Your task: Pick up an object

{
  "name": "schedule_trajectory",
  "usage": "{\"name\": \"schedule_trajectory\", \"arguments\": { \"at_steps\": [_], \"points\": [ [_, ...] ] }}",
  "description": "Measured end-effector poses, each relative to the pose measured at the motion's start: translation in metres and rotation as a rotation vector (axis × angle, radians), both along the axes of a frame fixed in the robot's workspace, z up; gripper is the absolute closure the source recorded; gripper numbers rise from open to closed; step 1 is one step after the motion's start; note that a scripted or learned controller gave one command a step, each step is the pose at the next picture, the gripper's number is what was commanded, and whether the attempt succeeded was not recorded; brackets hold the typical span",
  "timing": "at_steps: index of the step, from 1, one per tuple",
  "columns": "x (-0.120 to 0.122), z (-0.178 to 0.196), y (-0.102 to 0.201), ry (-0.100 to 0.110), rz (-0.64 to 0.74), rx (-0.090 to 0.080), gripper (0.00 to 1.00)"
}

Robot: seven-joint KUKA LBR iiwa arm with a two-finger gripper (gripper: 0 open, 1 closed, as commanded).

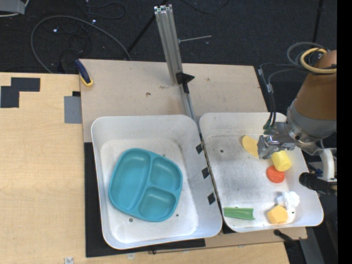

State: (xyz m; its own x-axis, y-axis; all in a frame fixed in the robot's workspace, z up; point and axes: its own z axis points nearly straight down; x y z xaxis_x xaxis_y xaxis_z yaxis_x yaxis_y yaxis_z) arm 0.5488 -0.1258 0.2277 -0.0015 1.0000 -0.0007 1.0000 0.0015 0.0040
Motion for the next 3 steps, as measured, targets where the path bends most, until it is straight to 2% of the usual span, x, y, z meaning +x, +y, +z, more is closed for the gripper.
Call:
{"name": "schedule_trajectory", "arguments": {
  "at_steps": [1,2,3],
  "points": [
    [0.001,0.053,-0.001,0.001,0.0,0.0,1.0],
    [-0.004,0.053,0.045,0.007,0.003,0.003,1.0],
    [-0.007,0.033,0.102,0.008,0.002,0.002,1.0]
  ]
}}
